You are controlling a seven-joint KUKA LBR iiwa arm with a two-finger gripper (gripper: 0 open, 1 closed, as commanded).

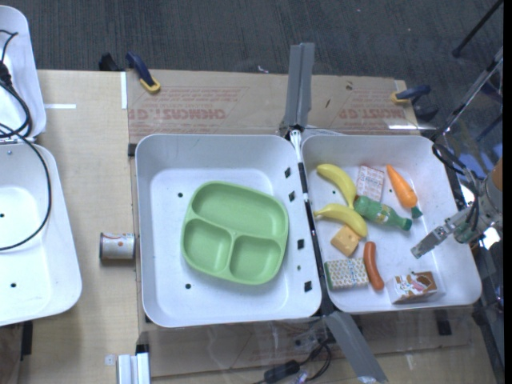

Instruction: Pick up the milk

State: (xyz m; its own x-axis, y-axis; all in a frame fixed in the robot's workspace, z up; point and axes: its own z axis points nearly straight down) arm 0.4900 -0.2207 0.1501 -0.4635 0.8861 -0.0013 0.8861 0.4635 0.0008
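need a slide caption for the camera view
Gripper poised above the milk carton in the right bin; green divided plate in the left bin.

Beside the grey end effector (426, 245) the milk (415, 287) carton is white with brown and red print; farther off, two yellow bananas (340, 182), an orange carrot (402, 186), a green bottle (382, 213), a red-orange sausage (373, 264), a yellow-orange cheese wedge (346, 240) and a green-speckled white box (346, 274); in the far white bin (152, 214), a pale green plate (235, 232); tan worktop (88, 134)
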